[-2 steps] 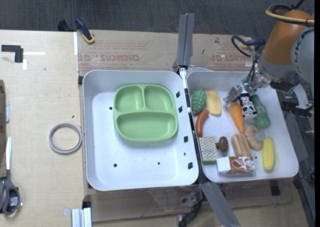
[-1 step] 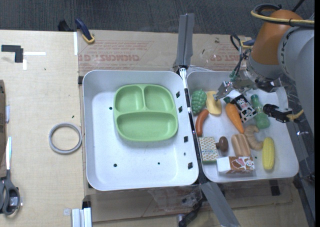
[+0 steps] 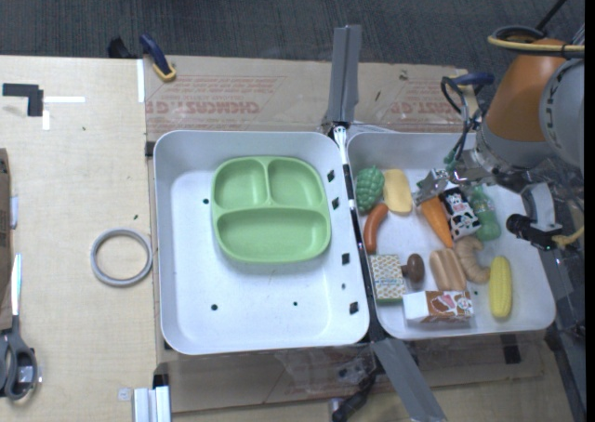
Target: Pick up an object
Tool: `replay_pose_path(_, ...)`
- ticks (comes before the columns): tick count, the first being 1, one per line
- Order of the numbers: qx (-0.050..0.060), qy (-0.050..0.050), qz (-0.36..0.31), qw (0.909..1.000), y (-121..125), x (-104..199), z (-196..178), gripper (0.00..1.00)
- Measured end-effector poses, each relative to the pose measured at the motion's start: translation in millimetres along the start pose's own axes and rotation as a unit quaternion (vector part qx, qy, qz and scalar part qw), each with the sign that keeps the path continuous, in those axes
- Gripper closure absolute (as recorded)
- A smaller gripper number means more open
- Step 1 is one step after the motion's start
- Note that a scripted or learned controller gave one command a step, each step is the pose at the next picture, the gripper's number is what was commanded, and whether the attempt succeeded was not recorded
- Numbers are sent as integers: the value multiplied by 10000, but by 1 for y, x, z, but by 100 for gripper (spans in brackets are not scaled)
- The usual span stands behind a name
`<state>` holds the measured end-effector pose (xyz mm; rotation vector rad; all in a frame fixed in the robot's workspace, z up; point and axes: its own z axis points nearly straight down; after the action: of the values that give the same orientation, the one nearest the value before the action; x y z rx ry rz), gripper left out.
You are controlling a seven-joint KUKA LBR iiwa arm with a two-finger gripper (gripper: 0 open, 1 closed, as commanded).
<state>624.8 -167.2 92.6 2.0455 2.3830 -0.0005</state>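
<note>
Gripper [image 3: 444, 186] low in the right bin [image 3: 530, 313], right of frame centre; finger state cannot be told from this angle. Directly beneath and touching: orange carrot [image 3: 433, 217] and a black-and-white patterned toy [image 3: 459, 211]. Left of these, yellow piece [image 3: 398, 191] and green bumpy fruit [image 3: 369, 188]. Lower right: corn cob [image 3: 501, 286]. Left bin [image 3: 177, 309] holds a green divided plate [image 3: 271, 209].
</note>
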Motion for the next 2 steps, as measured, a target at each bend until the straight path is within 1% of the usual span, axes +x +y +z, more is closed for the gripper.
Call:
replay_pose_path(1,-5,5,-29,10000,-35,2,0,0)
replay_pose_path(2,-23,-4,-16,10000,-34,1,-11,100)
